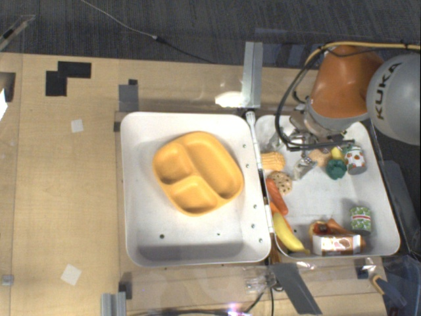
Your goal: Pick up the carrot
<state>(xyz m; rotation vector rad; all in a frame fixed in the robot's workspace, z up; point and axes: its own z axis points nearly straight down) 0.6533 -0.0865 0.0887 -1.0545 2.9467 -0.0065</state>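
The carrot (pixel 277 199) is a short orange stick lying at the left edge of the right bin (pixel 378 196), between a cookie (pixel 283 182) above it and a banana (pixel 287 233) below it. My gripper (pixel 309 155) hangs from the orange-banded wrist (pixel 342 78) over the upper part of the right bin. It sits up and to the right of the carrot, apart from it. The wrist covers most of the fingers.
A yellow divided plate (pixel 196 172) lies in the left bin (pixel 141 229). The right bin also holds a cracker (pixel 273 160), a green toy (pixel 337 168), a small can (pixel 360 218), a bottle (pixel 337 243) and a small round jar (pixel 355 158).
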